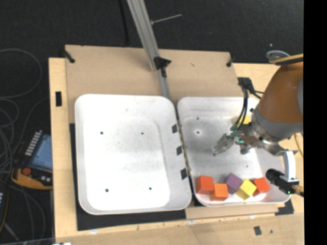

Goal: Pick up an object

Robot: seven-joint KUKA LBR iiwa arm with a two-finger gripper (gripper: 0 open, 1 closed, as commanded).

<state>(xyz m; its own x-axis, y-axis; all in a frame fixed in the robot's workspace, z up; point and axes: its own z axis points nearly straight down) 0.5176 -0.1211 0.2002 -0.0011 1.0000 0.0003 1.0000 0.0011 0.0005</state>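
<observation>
Grey tool point(223, 145) hangs over right bin point(204, 114), above coloured blocks point(232, 186).

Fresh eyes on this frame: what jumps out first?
The row of coloured blocks along the right bin's near edge: red block, orange block, purple block, yellow block. Next, the arm's orange band at right, with the gripper hanging over that bin's middle, above the blocks.

My bench point(60, 137) is a pale wooden board filling the middle of the frame. Two shallow white bins sit directly on it, touching: the left bin point(127, 111) and the right bin point(204, 114).
</observation>
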